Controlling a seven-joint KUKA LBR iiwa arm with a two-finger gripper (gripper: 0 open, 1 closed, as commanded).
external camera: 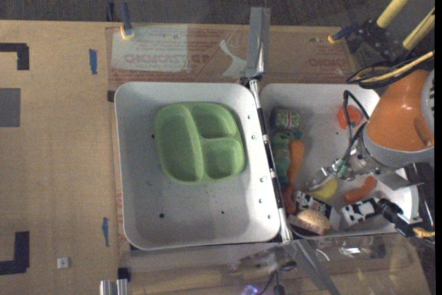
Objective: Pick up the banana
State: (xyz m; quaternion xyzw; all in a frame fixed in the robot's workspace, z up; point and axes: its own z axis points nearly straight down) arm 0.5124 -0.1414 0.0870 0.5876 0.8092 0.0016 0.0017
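Looked down on the worktop (55, 148) and found two white bins side by side. Spotted a green divided plate (200, 141) in the left bin (121, 148), lying flat, a little toward 12 o'clock of that bin's middle.

Caught the arm (397, 117) coming in from 3 o'clock, orange band uppermost, bent over the right bin (318, 121). Placed the end effector (330, 179) low over that bin's middle, toward 6 o'clock. Could not tell whether spread or pressed together, with too much tangle of cable and metal there. Saw nothing clearly pinched.

Picked out the banana (329, 190) as a small yellow patch right at the tip of the end effector, on its 6 o'clock side, mostly covered from above. Could not tell touching from just apart.

Noted clutter all round it:
- a carrot (297, 159) at 9 o'clock of the banana, lying lengthwise along the bin's left wall
- a green can (286, 119) further on, at 11 o'clock
- a short orange sausage (360, 191) just beside the banana at 3 o'clock
- a black-and-white carton (359, 211) at 5 o'clock
- a round brown bun (312, 221) at 7 o'clock, hard against the bin's near rim
- a red-orange piece (349, 114) up at 1 o'clock, near the arm
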